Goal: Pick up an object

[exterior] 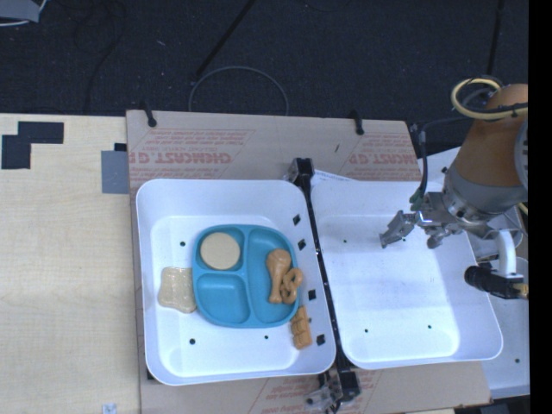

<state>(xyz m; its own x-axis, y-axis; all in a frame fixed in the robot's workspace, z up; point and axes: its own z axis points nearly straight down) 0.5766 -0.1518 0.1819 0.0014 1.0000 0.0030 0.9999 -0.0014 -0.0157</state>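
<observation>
The pincer (pixel 415 232) hangs over the right-hand shallow white plastic bin (pixel 483 339), near that bin's far right corner, at the end of the grey arm with the orange band (pixel 490 149) that reaches in from the right. Its two metal fingers (pixel 395 231) stand spread well apart, one pointing toward the bin's middle and the other toward its right wall, and nothing lies between them. Whether the fingertips touch the bin floor cannot be told.

The objects lie in the left-hand shallow white plastic bin (pixel 151 210), well apart from the pincer and across the black divider (pixel 315 257) where the two bins meet. A blue plastic tray with three compartments (pixel 226 302) sits in the middle of that bin. Its far left compartment holds a round tan disc like a flat cookie (pixel 219 250). Its long right compartment holds a knobbly tan pretzel-like piece (pixel 283 275). Just off the tray's left edge, touching it, a pale beige bread-like slice (pixel 177 289) lies on the bin floor. Near the tray's near right corner, close to the divider, a small orange-brown ridged lump (pixel 300 327) rests on the bin floor.

Both bins sit on a brown cardboard sheet (pixel 241 149) on the light wooden tabletop (pixel 60 266).
</observation>
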